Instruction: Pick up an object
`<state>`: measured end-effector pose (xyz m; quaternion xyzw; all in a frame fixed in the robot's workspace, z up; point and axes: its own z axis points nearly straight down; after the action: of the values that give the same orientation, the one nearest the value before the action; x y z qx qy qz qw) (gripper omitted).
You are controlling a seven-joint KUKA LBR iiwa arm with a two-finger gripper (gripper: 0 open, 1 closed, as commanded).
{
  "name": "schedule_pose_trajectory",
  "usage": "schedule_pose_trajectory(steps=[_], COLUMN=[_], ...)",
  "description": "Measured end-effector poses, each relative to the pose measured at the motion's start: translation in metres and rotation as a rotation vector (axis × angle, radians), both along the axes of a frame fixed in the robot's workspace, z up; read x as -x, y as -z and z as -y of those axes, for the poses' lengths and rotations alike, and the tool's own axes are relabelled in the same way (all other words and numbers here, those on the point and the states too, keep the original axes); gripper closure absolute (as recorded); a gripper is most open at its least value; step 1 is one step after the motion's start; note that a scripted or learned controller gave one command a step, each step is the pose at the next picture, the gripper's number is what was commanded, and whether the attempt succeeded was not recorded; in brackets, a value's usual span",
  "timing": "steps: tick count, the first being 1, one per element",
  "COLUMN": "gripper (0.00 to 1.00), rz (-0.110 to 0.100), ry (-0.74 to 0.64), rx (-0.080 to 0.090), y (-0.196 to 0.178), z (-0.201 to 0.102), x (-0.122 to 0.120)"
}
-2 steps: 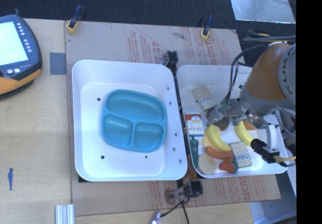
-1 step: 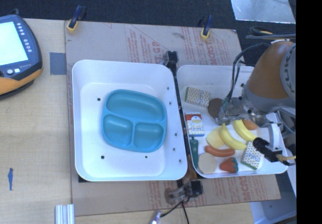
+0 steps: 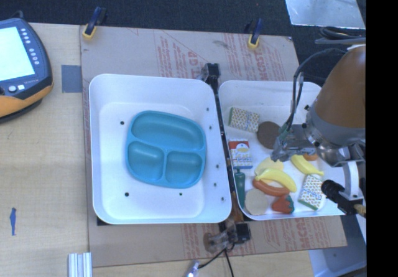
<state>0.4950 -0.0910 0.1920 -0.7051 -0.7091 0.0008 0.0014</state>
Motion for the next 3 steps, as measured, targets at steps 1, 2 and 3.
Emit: schedule_pose_trajectory(steps=[1, 2, 3], gripper=[0.0, 0.0, 1.0], rz=[-0.001, 0.003, 0.0], ry=[0.0, 0.0, -0.006], rx=[0.001, 0.003, 0.002], y=[0.0, 0.1, 0.09], z=[0.0, 0.007, 0.007], x=[0.0, 0.01, 0.01])
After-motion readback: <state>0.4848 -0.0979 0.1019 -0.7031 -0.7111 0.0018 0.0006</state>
